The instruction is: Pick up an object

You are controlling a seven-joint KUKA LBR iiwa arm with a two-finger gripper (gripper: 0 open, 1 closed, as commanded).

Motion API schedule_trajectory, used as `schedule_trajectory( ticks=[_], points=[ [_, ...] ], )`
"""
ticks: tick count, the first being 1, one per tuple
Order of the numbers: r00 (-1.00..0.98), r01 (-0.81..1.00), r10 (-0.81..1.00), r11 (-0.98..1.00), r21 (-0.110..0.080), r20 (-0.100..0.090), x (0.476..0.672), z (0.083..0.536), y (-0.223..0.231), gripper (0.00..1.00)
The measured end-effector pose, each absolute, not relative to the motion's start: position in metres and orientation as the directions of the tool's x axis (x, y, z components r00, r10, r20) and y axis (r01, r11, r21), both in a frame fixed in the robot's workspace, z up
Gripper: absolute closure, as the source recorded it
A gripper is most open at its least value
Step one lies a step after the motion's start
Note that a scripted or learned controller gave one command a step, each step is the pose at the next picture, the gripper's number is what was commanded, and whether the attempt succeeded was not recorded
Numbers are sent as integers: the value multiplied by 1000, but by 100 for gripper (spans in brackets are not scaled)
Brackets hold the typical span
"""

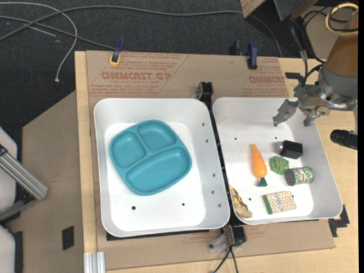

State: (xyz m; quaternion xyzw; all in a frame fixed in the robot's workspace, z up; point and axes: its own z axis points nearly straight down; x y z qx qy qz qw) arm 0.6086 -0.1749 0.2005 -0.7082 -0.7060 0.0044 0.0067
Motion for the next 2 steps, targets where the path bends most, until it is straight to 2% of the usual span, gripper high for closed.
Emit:
schedule_trajectory(
  ticks=[1,2],
  points=[
    [0,1000,1000,0,0,0,612,210,-174,0],
    [0,1000,1000,0,-2,1,606,152,-177,0]
  ],
)
